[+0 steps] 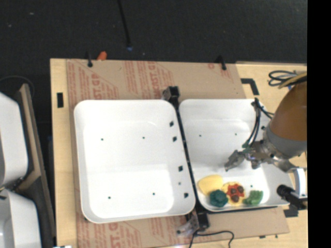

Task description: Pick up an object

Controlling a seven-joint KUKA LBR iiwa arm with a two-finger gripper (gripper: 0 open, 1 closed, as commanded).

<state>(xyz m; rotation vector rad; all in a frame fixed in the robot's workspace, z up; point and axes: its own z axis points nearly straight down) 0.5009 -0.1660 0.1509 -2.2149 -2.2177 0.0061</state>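
Note:
Along the near edge of the right bin (217, 118) lies a cluster of small objects: a yellow one (209, 183), a dark teal one (217, 199), a red and yellow one (235, 190) and a green one (253, 196). My gripper (239, 158) hangs over the right bin's right part, just above and to the right of the yellow object. Its fingers look spread apart with nothing between them. The orange-banded wrist (290, 115) rises behind it.
The left bin (129, 159) sits beside the right one, with a black divider with clips (179, 138) between them. Both rest on a brown board (129, 79). Cables run along the arm and at the bench's near edge.

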